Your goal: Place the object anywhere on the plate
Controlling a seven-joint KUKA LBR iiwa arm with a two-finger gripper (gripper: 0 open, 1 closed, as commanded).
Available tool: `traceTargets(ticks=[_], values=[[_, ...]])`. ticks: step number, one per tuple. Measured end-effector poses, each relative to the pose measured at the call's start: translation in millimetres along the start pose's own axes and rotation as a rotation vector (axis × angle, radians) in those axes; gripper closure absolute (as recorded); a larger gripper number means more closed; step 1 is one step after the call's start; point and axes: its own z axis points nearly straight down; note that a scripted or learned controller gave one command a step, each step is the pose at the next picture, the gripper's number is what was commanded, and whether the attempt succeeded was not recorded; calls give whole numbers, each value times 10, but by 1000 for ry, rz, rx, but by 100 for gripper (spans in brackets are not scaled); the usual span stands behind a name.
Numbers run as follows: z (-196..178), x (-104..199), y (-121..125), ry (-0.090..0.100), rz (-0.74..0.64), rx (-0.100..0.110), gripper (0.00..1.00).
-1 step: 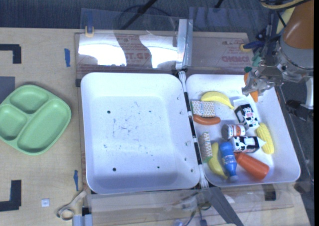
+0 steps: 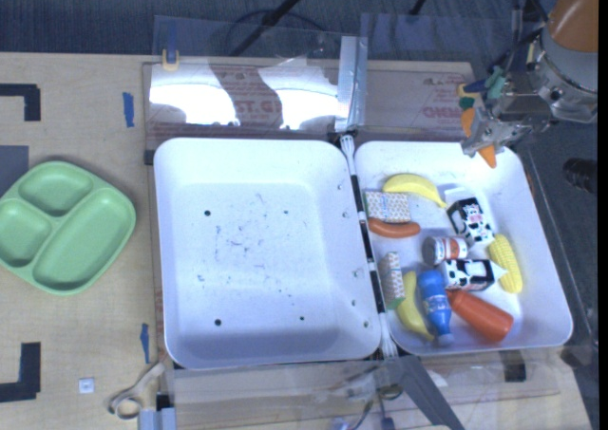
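Gripper (image 2: 484, 145) hovered over right bin's (image 2: 546, 257) back corner; small orange object (image 2: 488, 156) at its tip, grip state unclear.

Arm (image 2: 570, 29) cut off by top-right edge; claw (image 2: 483, 139) fingers indistinct.

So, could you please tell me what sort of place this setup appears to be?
Probably a robotics lab bench for pick-and-place trials. Two white bins sit side by side, the right one holding toy food such as a banana; a green divided plate waits on the wooden bench, and the arm's hand hovers above.
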Motion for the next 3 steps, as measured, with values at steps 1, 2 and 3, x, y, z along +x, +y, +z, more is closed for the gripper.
traceTargets(ticks=[1, 2, 3], values=[[247, -47, 250, 0, 99, 0, 100], [1392, 845, 46, 2, -21, 3, 100], [1078, 502, -539, 3, 90, 6, 100]])
